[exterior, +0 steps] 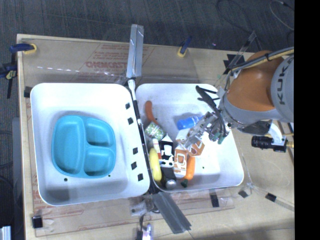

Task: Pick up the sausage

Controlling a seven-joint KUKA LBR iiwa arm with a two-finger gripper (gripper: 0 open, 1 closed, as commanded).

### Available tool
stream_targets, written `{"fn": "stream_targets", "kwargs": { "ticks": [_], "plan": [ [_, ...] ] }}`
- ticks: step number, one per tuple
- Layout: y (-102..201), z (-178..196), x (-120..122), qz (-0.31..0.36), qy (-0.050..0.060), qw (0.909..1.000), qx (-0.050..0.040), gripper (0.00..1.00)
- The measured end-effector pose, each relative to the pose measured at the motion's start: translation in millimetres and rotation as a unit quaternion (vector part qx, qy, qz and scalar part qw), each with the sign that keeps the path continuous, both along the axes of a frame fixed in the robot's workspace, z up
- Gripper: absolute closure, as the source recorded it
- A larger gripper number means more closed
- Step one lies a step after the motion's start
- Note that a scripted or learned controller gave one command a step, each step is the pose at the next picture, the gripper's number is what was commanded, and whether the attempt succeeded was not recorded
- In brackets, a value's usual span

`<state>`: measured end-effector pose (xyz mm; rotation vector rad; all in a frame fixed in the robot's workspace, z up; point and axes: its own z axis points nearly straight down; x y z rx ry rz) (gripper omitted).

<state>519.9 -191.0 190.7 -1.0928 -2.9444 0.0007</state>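
The two-finger gripper [196,134] is seen low over the right-hand shallow white bin [227,171], its tip just above a white-and-orange printed packet [194,147]; whether its jaws are apart or together cannot be told (they are lost in clutter and blur), and nothing can be made out between them. Just beside the gripper, toward the bin's far wall, a small blue bottle [187,121] is lying. The slim reddish-brown sausage [150,112] is found well apart from the gripper, at the bin's upper left, close to the divider between the two bins, and untouched. Below it a green-patterned packet [154,130] is seen, then a yellow banana-shaped piece [155,165] along the left wall, a black-and-white carton [167,156], and an orange carrot [190,168] near the front wall. In the left-hand white bin [45,184] a turquoise plastic divided tray [82,145] is resting. The grey arm with its orange band [255,86] is reaching in from the right.
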Motion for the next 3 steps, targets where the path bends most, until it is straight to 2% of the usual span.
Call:
{"fn": "stream_targets", "kwargs": {
  "ticks": [2, 3],
  "plan": [
    [0, 19, 1, 0.004, 0.000, 1.0000, -0.0006, 1.00],
    [-17, -4, -43, 0.062, 0.000, 0.9981, 0.0001, 1.00]
  ]
}}
